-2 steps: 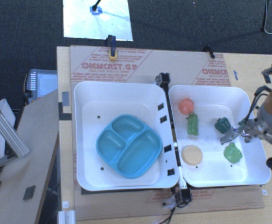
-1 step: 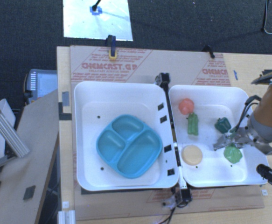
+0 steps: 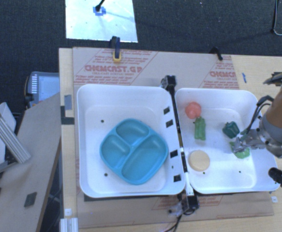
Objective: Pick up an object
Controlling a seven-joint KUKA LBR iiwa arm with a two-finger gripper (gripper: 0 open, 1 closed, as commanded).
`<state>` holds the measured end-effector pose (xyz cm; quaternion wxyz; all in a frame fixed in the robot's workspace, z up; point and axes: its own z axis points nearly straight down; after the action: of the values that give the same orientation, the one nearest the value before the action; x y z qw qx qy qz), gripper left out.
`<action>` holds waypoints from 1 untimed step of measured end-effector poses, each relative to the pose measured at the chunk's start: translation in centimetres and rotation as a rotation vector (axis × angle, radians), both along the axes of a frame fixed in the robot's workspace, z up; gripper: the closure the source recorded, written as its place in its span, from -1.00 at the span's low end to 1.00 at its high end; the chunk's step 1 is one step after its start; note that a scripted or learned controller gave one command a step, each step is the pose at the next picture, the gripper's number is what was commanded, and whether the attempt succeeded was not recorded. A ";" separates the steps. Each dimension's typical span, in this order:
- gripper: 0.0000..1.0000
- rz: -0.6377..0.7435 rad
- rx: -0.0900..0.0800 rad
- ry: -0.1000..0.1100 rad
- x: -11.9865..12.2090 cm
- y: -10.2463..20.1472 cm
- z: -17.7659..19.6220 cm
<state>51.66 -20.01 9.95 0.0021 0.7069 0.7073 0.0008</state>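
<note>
Two shallow white plastic bins sit side by side on a bench covered with printed protective sheeting. The left bin (image 3: pixel 90 129) holds a light blue, three-compartment plastic plate (image 3: pixel 133 151) lying flat near its middle. The right bin (image 3: pixel 218 178) holds the loose objects: a round pinkish-red ball (image 3: pixel 193 109) near the divider at the far side, a bright green oblong block (image 3: pixel 200 128) just below and beside it, a pale tan round disc (image 3: pixel 199 160) nearer the front edge, and a dark green chunky object (image 3: pixel 230 128) further right. The grey arm (image 3: pixel 280 124) enters from the right, and much of it is cut off by the frame edge. Its gripper (image 3: pixel 241 146) is down inside the right bin, just below the dark green object, and a small light green item (image 3: pixel 242 153) shows right at its tip, partly covered by the metal parts. The tip is small and cluttered, so whether that item sits between the fingers or merely lies under them cannot be told, and the state of the jaws is likewise not readable here. The shape of the light green item is too hidden to make out.
</note>
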 end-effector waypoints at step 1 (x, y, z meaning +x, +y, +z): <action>1.00 0.004 0.000 -0.002 0.6 0.6 4.6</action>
<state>52.29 -19.40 14.60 0.0030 0.7055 0.7087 0.0016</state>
